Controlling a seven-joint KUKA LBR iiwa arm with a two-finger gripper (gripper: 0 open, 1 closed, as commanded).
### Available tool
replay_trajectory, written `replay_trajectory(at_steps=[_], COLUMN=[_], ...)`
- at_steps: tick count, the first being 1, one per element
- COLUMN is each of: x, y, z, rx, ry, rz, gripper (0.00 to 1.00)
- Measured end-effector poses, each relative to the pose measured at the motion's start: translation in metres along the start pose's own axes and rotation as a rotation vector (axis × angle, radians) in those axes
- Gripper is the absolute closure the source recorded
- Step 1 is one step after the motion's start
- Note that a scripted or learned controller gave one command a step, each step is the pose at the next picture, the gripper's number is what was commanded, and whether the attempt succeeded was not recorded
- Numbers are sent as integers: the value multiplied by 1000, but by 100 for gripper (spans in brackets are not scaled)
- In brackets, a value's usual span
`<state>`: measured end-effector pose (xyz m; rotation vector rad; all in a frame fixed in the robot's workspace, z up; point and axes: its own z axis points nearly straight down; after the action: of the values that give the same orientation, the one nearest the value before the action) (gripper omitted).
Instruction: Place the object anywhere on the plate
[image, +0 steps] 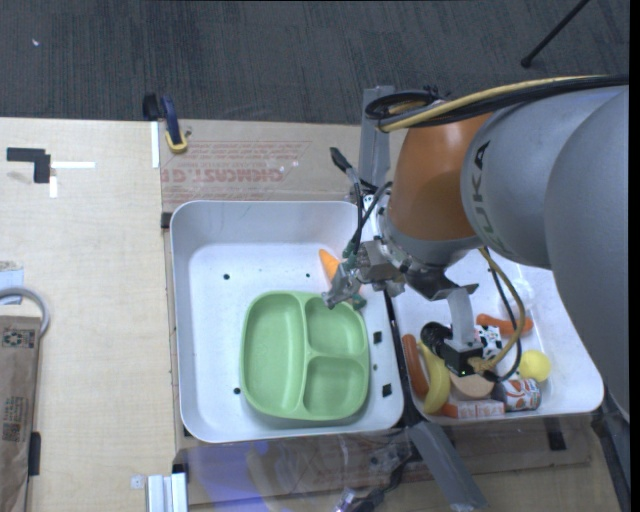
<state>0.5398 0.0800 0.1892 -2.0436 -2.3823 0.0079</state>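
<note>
The grey arm with its orange band is reaching in from the right and is covering much of the right bin. Its pincer is hanging over the left bin, at the far right corner of the green plate. A small orange object is showing just beyond the pincer, against the bin floor; whether the pincer is gripping it, and how far it is open, I cannot tell.

The green plate, with three compartments, is lying in the near half of the left bin. In the right bin a banana, a red sausage-shaped piece, a yellow ball and a few other small toys are crowding the near side, partly under cables. Behind the bins a cardboard sheet is carrying mirrored red lettering that is too faint to read. A brown paper bag is lying at the desk's left edge.
</note>
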Motion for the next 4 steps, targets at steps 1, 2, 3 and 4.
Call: replay_trajectory(at_steps=[1, 2, 3, 4], x=[89, 88, 88, 97], y=[-3, -2, -2, -16], z=[-64, -70, -69, -41], rx=[-2, 4, 5, 1], ry=[-2, -7, -7, -2], rz=[157, 155, 156, -35], gripper=[0, 100, 0, 0])
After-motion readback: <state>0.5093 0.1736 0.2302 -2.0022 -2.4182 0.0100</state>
